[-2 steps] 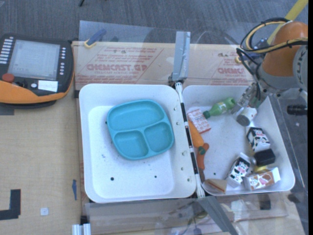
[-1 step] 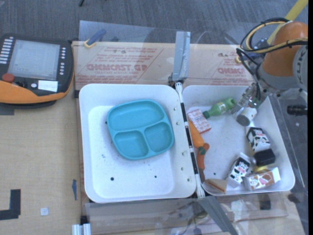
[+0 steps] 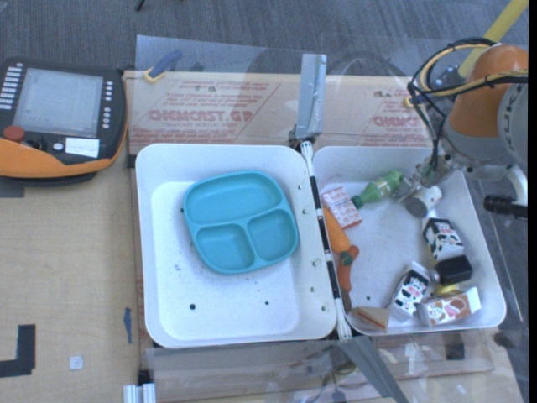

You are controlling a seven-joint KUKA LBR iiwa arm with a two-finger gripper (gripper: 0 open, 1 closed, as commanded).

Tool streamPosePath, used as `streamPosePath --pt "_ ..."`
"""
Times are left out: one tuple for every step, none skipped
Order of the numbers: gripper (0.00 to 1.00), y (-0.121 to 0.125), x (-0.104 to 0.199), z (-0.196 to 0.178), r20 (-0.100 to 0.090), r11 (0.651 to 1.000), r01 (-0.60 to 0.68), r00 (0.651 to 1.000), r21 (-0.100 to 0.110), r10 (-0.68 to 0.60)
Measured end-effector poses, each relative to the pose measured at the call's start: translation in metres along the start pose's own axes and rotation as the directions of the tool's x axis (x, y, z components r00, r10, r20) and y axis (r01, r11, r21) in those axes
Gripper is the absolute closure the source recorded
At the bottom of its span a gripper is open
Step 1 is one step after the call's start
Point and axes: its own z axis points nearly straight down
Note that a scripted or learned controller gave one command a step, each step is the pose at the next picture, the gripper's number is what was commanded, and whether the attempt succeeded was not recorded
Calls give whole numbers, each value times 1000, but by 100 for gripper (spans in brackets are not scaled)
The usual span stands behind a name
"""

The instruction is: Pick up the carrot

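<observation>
The carrot [image 3: 337, 235] is a short orange piece lying against the left wall of the right bin [image 3: 491, 250], just below a red-and-white packet [image 3: 341, 206]. My gripper [image 3: 419, 195] hangs low over the bin's upper right part, next to the end of a green bottle [image 3: 379, 187]. It is well to the right of the carrot and a little farther back. Nothing shows in its grasp. The grey arm with its orange band [image 3: 493, 67] comes in from the upper right.
A small red item [image 3: 346, 259] lies just below the carrot. Two cow-patterned cartons [image 3: 442, 238] [image 3: 409, 290], a black block [image 3: 454, 269], a red-and-white carton [image 3: 453, 306] and a bread wedge [image 3: 369, 317] crowd the bin's lower right. A teal divided plate [image 3: 242, 222] lies in the left bin [image 3: 159, 250].
</observation>
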Motion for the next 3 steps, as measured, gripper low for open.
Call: streamPosePath --pt "0 -4 -23 -33 13 994 105 994 -12 -105" --pt "0 4 -3 -23 3 958 -286 958 -10 286" --pt "0 3 -10 -30 1 838 -546 838 -13 546"
